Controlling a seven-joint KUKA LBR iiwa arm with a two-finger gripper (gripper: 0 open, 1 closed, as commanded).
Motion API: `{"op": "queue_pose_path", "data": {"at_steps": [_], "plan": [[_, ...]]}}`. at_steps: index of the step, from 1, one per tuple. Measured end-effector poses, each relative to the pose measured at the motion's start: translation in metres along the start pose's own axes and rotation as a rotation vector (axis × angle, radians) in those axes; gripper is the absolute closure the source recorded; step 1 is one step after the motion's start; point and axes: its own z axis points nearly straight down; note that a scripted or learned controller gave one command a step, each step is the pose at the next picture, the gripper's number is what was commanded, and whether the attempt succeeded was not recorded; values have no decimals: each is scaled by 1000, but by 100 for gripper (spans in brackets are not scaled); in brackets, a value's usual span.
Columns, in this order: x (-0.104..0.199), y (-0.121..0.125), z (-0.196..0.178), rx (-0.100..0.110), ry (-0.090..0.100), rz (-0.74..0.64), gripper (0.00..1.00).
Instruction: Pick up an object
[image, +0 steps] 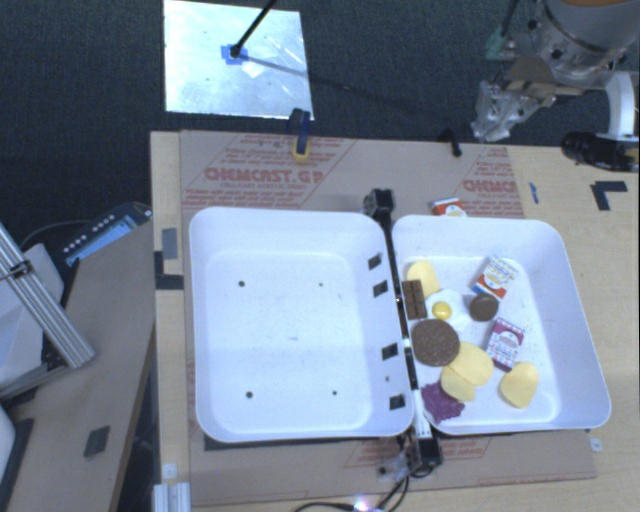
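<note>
Claw (497, 118) hangs high above the surface (330, 170), beyond the right bin (575, 300), holding nothing; whether wide or narrow I cannot tell. Objects lie in that bin: a brown disc (436, 342), yellow pieces (468, 370), small packets (495, 277).

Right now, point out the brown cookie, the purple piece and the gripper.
brown cookie (436, 342), camera view, centre of its top.
purple piece (440, 402), camera view, its middle.
gripper (497, 122), camera view, between its fingertips.

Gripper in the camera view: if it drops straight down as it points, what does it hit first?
Probably bare bench: the gripper hangs beyond the right-hand white bin, over the red-lettered cardboard sheet. Depth is unclear, so this is a judgement.
</note>
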Motion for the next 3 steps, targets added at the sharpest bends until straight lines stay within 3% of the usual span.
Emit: {"op": "queue_pose_path", "data": {"at_steps": [1,2,3], "plan": [[17,0,-14,-2,0,0,100],[73,-1,83,9,2,-3,100],[92,1,73,-1,1,-1,100]]}}
